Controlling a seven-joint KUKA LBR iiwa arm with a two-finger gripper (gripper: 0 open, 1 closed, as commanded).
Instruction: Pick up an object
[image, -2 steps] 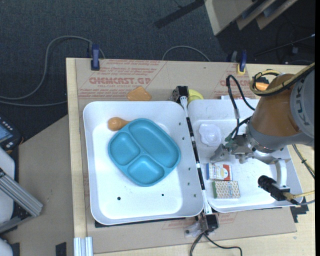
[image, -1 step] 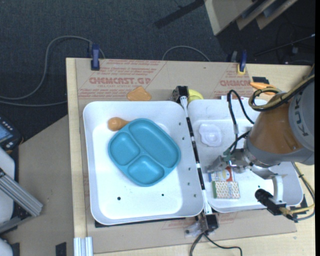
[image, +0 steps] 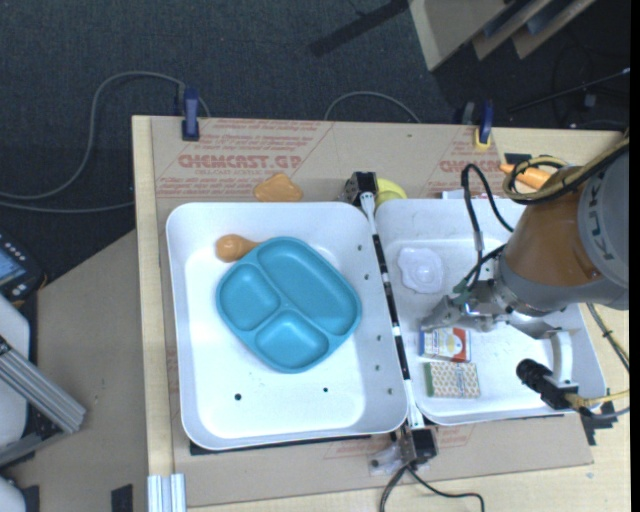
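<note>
One hand (image: 462, 312) hangs low in the right bin (image: 590, 350), at the end of the grey arm (image: 560, 250) that reaches in from the right. Its tip sits just above a small packet with a red and white face (image: 445, 345), touching it or very nearly so. Whether the hand is open or closed I cannot tell, and nothing is seen gripped.

Just below that packet lies a flatter card with a green edge (image: 452, 380), the two touching or almost overlapping. Up and to the left of the hand is a clear plastic lid or cup (image: 421, 270), hard to make out against the white floor. The left bin (image: 190, 330) holds a blue divided tray (image: 288, 302) with a small orange piece (image: 235, 247) at its upper left corner. Another orange piece (image: 277, 188) and a yellow thing (image: 388, 190) lie on the table (image: 160, 300) beyond the bins.

The red and white packet looks the likely target. The risks, as I judge them: it lies flat and thin, so the hand may close over it and slide off without purchase. It could also catch the green-edged card along with it, or push the packet against the bin wall. The clear lid is close enough to be knocked if the arm shifts upward.
</note>
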